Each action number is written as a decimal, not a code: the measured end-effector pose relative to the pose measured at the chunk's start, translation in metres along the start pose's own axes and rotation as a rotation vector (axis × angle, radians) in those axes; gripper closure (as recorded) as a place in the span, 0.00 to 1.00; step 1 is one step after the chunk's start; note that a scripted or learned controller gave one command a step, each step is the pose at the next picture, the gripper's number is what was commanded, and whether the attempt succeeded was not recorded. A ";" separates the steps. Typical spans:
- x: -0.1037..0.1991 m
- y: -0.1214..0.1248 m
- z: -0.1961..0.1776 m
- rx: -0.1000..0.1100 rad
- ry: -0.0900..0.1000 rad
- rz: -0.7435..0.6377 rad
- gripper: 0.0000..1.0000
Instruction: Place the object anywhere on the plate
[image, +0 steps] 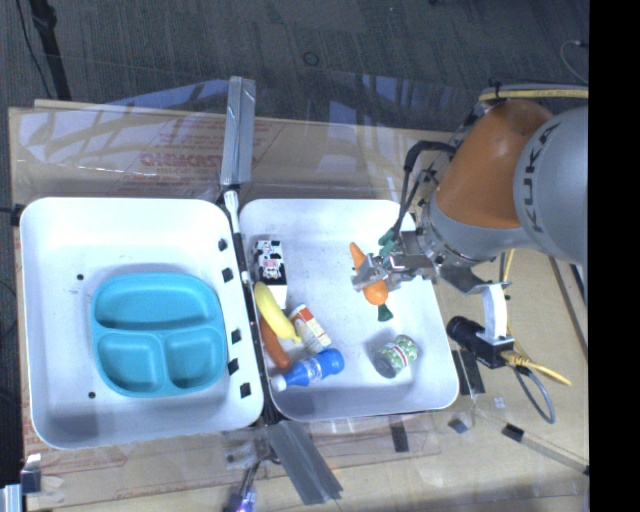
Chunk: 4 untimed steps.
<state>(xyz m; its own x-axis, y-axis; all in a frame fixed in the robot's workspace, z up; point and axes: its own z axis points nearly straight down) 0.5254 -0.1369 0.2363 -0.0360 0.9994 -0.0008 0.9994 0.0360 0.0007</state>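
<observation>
A blue divided plate (157, 333) lies in the left bin (60, 230). My gripper (373, 271) is over the upper right part of the right bin (330, 215). It is shut across the middle of an orange toy carrot (375, 292). The carrot's tip sticks out above the fingers and its green top (385, 313) points down below them. The view does not tell whether the carrot rests on the bin floor or hangs above it.
Along the right bin's left side lie a small black and white box (267, 260), a yellow banana (273, 308), an orange piece (276, 347), a red and white packet (311, 328) and a blue bottle (311, 369). A green and white can (396, 357) sits below the gripper.
</observation>
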 end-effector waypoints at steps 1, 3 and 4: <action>0.082 0.007 0.019 0.003 0.001 -0.103 1.00; 0.235 0.012 0.045 0.006 0.001 -0.377 1.00; 0.235 0.012 0.045 0.005 0.001 -0.376 0.00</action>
